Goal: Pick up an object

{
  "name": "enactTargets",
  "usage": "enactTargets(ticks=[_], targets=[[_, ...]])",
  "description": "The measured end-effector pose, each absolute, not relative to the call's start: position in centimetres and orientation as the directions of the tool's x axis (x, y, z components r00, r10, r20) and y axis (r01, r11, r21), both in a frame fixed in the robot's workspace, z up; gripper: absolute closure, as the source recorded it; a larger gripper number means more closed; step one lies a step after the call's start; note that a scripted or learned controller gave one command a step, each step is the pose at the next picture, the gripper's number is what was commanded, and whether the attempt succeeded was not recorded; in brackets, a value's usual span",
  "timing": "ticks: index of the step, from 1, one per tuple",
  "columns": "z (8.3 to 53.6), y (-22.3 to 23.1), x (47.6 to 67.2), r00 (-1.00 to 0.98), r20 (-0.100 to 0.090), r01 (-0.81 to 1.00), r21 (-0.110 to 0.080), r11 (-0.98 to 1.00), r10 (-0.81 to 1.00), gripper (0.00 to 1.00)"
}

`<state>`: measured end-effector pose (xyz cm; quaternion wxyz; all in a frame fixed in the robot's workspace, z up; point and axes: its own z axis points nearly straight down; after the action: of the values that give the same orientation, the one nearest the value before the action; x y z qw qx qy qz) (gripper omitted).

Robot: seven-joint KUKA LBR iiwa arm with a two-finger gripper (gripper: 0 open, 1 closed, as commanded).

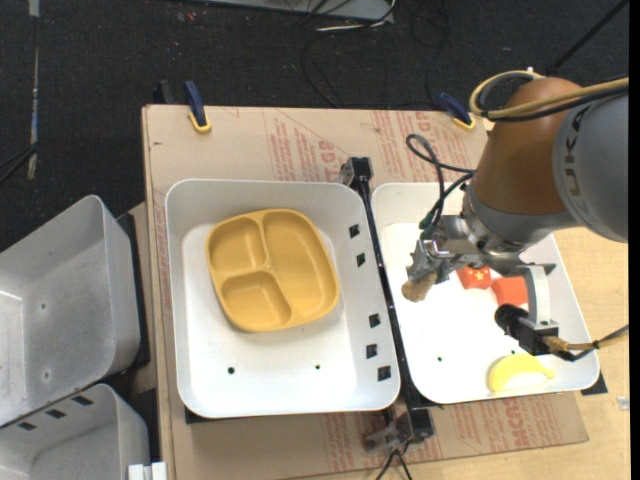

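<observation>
My gripper (428,268) hangs over the left part of the right white bin (440,368), under the grey arm with the orange band. A small tan-brown object (414,289) sits right at the gripper's tip, and whether it is gripped or just lies beneath cannot be made out. A red-orange object (497,285) lies just to the right of the gripper, partly hidden by the wrist. Near the bin's front right corner lies a pale yellow object (518,373).
The left white bin (200,368) holds a yellow divided plate (271,268). A black divider with clips (375,288) runs between the two bins. A black cable piece (522,329) trails off the arm over the right bin. Grey tubs (60,298) stand off the bench at the left.
</observation>
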<state>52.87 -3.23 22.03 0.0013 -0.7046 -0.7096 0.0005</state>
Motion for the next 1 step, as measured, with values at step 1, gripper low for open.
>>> enactTargets(ticks=[1], targets=[[21.62,1.44,52.85,-0.008,0.001,1.000,-0.002,0.008,1.000,1.00]])
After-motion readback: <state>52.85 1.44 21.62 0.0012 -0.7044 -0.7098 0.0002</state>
